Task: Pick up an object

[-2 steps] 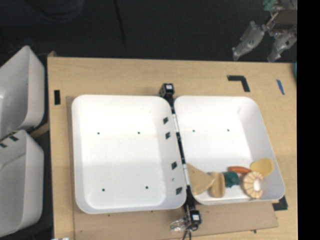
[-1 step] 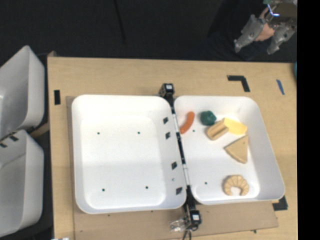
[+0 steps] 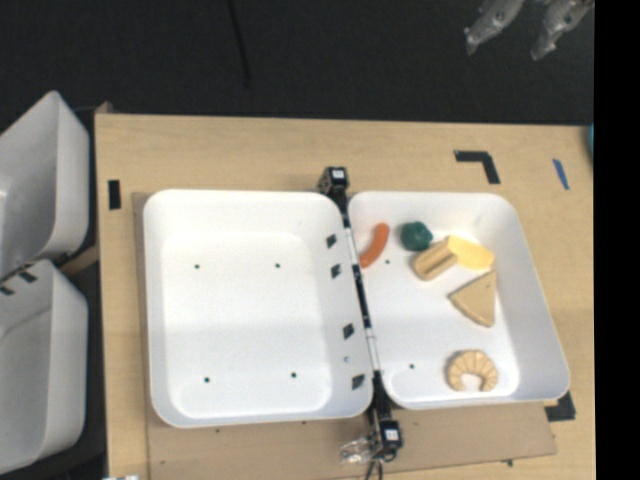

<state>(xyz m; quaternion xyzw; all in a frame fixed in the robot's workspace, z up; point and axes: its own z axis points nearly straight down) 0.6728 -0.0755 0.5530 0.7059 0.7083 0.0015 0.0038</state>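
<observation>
The claw (image 3: 528, 18) hangs high at the top right, over the dark floor, well away from the bench. Its two shiny metal fingers are spread apart with nothing between them. Far below it sits the right bin (image 3: 530, 368), smooth white plastic with round corners. In it lie a curvy orange sausage (image 3: 374, 244), a lumpy green blob (image 3: 416, 234), a yellow piece (image 3: 470, 253), a tan block (image 3: 433, 261), a tan wedge (image 3: 477, 299) and a bumpy croissant (image 3: 471, 371). The left bin (image 3: 240, 308) is down and left of the claw
</observation>
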